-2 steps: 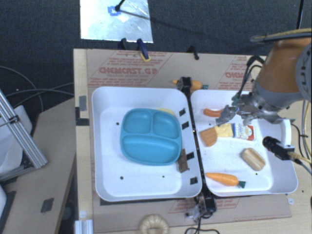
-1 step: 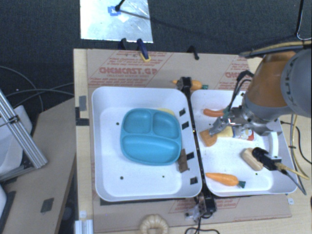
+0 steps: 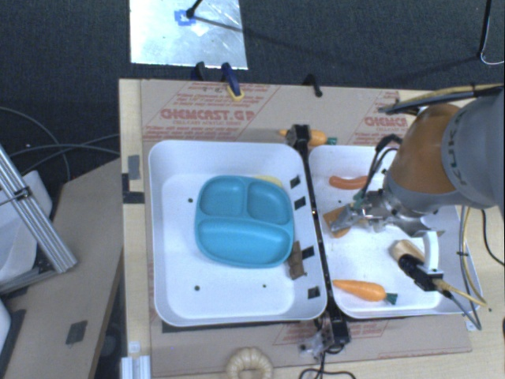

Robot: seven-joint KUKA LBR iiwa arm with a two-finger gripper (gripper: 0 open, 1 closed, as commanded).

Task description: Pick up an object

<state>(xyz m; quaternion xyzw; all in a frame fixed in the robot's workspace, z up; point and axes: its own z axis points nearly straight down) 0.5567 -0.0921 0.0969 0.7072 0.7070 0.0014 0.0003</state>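
Camera view | gripper (image 3: 341, 221) low in right bin (image 3: 359, 306), at its left wall, over a brownish piece (image 3: 338, 218) | could not tell finger state | hot dog (image 3: 348, 182) just beyond, carrot (image 3: 360, 290) nearer | advice: centre on one item, keep off the wall, close before lifting.

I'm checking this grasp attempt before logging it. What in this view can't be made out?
- Gripper in camera view: too small and blurred to tell its grip on the brownish thing beneath.
- Right bin's far side: covered by the arm.
- Yellowish item: mostly behind the blue divided plate.
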